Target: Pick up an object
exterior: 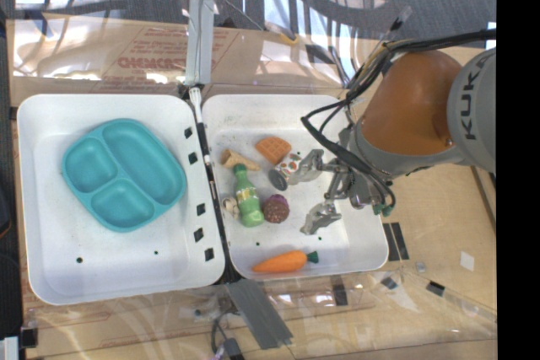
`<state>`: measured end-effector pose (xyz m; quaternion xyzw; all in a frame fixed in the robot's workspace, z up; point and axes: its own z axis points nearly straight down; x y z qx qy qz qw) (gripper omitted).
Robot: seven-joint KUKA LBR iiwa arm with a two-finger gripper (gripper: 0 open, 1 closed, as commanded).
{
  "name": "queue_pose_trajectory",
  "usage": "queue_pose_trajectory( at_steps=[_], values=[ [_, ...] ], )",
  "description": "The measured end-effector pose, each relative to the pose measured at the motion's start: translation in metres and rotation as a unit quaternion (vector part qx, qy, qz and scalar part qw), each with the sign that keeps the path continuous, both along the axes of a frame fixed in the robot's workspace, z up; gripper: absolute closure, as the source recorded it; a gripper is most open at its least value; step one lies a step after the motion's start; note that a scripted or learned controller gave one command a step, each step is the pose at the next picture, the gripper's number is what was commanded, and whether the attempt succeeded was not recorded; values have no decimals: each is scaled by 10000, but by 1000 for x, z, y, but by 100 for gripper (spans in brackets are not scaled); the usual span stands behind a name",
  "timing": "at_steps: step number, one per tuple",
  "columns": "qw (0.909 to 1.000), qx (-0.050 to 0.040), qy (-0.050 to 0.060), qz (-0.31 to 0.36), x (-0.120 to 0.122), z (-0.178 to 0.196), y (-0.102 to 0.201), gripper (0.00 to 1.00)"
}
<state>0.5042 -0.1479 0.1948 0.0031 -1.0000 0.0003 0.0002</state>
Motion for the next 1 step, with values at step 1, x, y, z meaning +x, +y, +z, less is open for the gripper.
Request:
queue_pose_trajectory(
  at_steps=[1],
  values=[
    [9779,-8,-174,2083,16,-89,57,0]
  ],
)
